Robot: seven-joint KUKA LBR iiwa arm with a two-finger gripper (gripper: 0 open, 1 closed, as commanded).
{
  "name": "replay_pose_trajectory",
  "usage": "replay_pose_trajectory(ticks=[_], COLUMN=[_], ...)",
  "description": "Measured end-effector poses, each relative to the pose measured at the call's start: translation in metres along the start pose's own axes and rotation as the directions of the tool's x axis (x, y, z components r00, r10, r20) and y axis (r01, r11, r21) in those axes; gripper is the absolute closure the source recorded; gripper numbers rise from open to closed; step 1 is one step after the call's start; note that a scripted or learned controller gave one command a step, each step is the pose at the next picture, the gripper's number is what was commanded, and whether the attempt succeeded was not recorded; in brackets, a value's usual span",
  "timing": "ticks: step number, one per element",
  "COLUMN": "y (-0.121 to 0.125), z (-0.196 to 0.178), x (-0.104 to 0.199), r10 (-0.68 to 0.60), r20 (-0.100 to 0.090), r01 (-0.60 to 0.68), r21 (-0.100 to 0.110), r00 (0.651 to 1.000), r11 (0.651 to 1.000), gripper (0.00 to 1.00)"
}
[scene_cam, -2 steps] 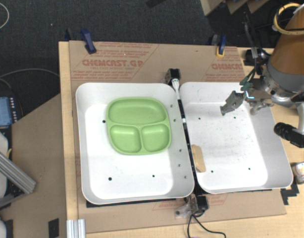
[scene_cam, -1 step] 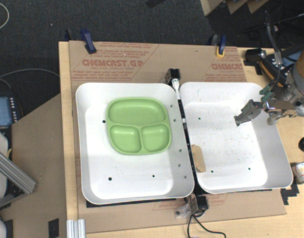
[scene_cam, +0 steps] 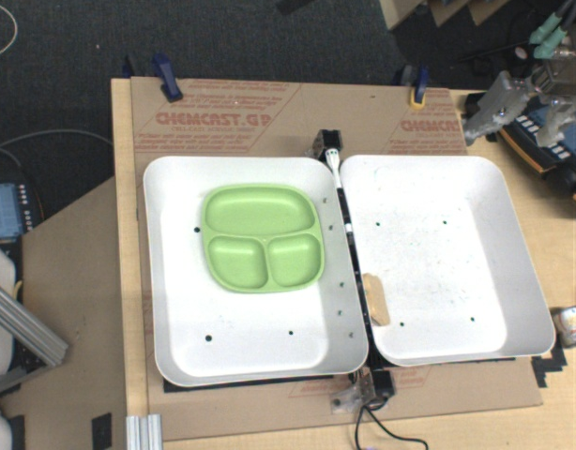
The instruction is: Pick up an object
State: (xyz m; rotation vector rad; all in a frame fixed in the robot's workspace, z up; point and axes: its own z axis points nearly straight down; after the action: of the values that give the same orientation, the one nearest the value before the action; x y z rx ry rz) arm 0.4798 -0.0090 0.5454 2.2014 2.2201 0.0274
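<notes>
Green three-compartment plate (scene_cam: pixel 263 237) lying flat in the left white bin (scene_cam: pixel 175 336), toward its far half, right white bin (scene_cam: pixel 513 279) just beside it, both on the cardboard-covered worktop (scene_cam: pixel 128 251), claw's state cannot be told.

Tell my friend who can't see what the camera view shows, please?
A green plate with three sections lies flat in the left white bin, toward its far side. The right white bin sits beside it on a brown board, and the robot's gripper is at the far right, away from the plate.
</notes>
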Motion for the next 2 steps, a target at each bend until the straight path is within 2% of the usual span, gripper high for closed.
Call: replay_pose_trajectory(ticks=[1,2], y=[-0.001,0.001], z=[0.011,0.0], x=[0.165,0.156], r10=[-0.01,0.007], r20=[-0.002,0.0], r01=[0.01,-0.007], r21=[0.021,0.016], r00=[1.0,1.0], r11=[1.0,1.0], gripper=[0.0,1.0])
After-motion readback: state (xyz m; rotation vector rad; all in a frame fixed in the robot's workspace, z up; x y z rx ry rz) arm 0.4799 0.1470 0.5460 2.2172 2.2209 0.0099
